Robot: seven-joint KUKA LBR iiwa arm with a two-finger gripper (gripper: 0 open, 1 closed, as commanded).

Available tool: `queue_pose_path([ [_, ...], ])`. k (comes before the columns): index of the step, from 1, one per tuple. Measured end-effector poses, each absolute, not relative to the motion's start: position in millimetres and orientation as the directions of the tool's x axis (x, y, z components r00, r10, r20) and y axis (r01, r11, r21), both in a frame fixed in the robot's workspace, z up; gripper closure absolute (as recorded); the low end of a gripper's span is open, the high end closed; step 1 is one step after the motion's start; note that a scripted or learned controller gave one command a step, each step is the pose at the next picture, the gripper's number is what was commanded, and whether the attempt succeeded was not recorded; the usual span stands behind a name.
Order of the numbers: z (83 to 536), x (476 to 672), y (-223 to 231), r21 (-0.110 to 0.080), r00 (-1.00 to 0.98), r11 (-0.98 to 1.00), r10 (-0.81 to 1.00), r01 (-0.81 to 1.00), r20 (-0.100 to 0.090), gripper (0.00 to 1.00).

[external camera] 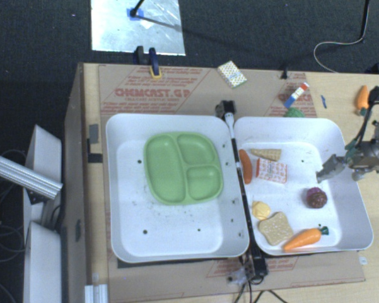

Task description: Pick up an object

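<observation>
Gripper [331, 167] over the right bin [350, 197], above and just right of the dark red ball [316, 198]; whether its fingers are wide or narrow cannot be told. Carrot [303, 237], toast [275, 227] and sausage [245, 166] lie there. Green plate [183, 168] occupies the left bin [123, 188].

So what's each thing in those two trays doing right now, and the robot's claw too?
Green plate: flat in the left bin, nothing on it.
Carrot: lying at the right bin's near edge.
Toast slice: lying flat beside the carrot.
Purple ball: resting loose, untouched.
Sausage: lying along the divider.
Gripper: above the right bin, holding nothing.
</observation>
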State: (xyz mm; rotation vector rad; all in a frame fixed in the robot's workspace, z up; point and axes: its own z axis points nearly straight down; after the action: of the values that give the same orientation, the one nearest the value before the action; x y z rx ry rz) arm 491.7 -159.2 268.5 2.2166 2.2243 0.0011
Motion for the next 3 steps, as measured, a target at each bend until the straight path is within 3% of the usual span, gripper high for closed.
queue_pose_path([
  [1,127.4,489.9,-206.5,-0.002,0.0,0.0,1.0,1.0,0.001,0.0],
  [2,84.0,546.7,-205.9,0.001,-0.003,0.003,1.0,1.0,0.0,0.0],
  [3,95.1,547.6,-206.7,0.004,-0.004,0.004,1.0,1.0,-0.001,1.0],
])
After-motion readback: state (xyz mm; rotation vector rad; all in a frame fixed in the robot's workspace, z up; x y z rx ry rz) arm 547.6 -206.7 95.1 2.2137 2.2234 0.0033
